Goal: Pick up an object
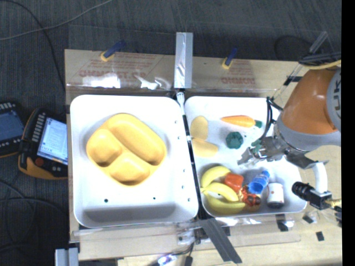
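- Hovering in the right bin [217, 105], my gripper [249, 155] sits just beside the blue object [258, 183]; I cannot tell its opening or any hold.
- Crowded against the bananas [221, 192] and the white cylinder [275, 193], that object may slip.

Pretty chunky arm [310, 121] tbh, with a fat, rounded orange band [310, 96] up top and a smooth grey shell [304, 138] right under it, plus a bit of dark lettering [336, 96] cut off at the edge. Has a thin black cable [269, 115] looping down the side by the wrist. Ends in a small gripper [248, 157] of bare grey metal, all little brackets and hard edges.
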Motion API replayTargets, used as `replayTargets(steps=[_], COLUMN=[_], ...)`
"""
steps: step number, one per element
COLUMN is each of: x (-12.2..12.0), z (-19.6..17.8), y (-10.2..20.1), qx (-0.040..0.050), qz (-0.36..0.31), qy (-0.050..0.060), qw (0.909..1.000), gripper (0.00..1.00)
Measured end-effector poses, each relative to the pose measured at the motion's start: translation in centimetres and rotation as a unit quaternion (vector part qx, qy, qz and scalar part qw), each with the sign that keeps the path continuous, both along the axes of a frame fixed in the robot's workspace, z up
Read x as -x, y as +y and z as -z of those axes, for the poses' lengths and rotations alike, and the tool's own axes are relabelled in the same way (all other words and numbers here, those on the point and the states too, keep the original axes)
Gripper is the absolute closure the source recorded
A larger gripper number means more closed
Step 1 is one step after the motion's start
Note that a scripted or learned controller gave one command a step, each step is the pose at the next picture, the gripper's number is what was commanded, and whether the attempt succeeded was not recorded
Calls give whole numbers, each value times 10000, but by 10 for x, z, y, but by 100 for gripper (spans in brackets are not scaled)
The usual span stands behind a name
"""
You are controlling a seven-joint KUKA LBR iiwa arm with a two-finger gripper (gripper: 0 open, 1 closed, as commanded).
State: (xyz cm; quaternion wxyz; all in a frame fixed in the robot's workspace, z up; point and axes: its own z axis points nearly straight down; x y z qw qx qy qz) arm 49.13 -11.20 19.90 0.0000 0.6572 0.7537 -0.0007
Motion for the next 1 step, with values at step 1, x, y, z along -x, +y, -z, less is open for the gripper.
replayTargets(steps=[1], x=[0], z=[0], y=[0], qx=[-3], qz=[0], qy=[1], qw=[10000], gripper=[0])
